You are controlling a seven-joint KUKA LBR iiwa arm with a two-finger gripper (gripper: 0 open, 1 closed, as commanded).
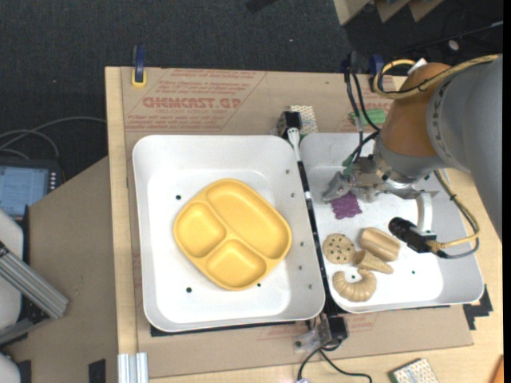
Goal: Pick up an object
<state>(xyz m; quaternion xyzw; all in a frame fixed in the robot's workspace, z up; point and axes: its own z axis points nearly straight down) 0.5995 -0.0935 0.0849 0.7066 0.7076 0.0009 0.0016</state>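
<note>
My gripper point(345, 185) reaches down into the right bin point(455, 286) near its upper left part. Its grey fingers point(335, 188) are spread just above and left of a small purple object point(346, 207), with nothing between them. Nearer the front of that bin lie a round chocolate-chip cookie point(338, 248), a tan bread-roll shape point(379, 243), a thin tan piece point(372, 262) and a curled croissant-like pastry point(354, 286).
The left bin point(152, 214) holds a yellow divided plate point(231, 234) with three compartments. A ridge point(307, 206) separates the two bins. The arm's grey and orange body point(435, 110) hangs over the right bin's back right corner.
</note>
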